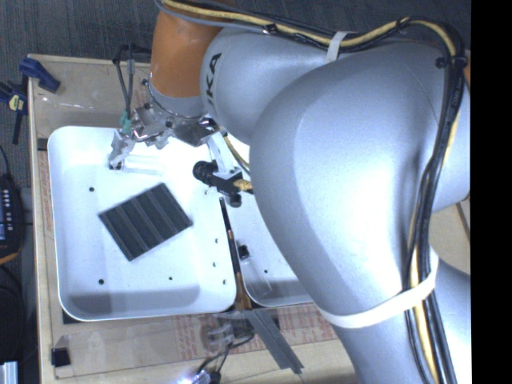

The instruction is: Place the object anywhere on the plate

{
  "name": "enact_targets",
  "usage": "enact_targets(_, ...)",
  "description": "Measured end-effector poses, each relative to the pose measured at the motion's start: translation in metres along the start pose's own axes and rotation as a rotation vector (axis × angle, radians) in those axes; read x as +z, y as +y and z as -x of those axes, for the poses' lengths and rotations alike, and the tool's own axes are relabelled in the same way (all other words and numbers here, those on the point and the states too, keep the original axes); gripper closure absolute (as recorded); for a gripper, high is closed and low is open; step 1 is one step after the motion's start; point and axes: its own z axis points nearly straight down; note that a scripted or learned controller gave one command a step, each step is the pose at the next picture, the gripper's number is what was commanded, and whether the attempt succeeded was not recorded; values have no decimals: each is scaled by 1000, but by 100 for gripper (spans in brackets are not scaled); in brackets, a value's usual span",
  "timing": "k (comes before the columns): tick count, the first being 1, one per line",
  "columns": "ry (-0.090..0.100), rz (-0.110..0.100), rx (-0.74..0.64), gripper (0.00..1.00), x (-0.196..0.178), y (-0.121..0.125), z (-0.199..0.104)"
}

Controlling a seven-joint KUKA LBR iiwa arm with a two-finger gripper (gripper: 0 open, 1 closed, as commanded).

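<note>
Two white bins (72, 294) side by side, blue clamp (38, 74) at bench corner

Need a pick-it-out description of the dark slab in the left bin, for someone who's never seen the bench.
Start at the left bin, the white one away from the arm's bulk. On its floor lies a dark grey ribbed slab, rectangular and turned at a slant. It is the one dark flat thing there, below the pincer.
</note>
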Motion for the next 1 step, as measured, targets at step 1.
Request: enact_targets(1,0,0,0,0,0,0,0)
